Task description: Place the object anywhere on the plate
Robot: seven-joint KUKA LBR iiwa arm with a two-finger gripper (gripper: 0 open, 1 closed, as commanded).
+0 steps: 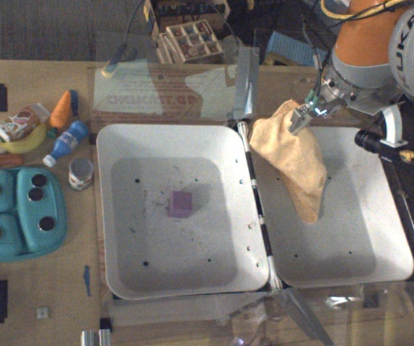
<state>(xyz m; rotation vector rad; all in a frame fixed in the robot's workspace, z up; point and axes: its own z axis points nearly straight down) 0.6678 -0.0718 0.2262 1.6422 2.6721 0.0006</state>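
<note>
Now my gripper pinches, as far as I can tell, the tan cloth's top edge; the cloth hangs over the right bin, draping downward.

Teal tray, bottle, can

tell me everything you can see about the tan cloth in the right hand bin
The tan cloth is a soft, pale yellow-beige fabric, crumpled and folded. It hangs lifted at its upper end, pinched by the gripper, and drapes down into a narrowing tail whose lower end reaches the floor of the right bin. Its upper left edge lies over the bin's rim, near the divider between the two bins. It casts a shadow to its right.
</note>
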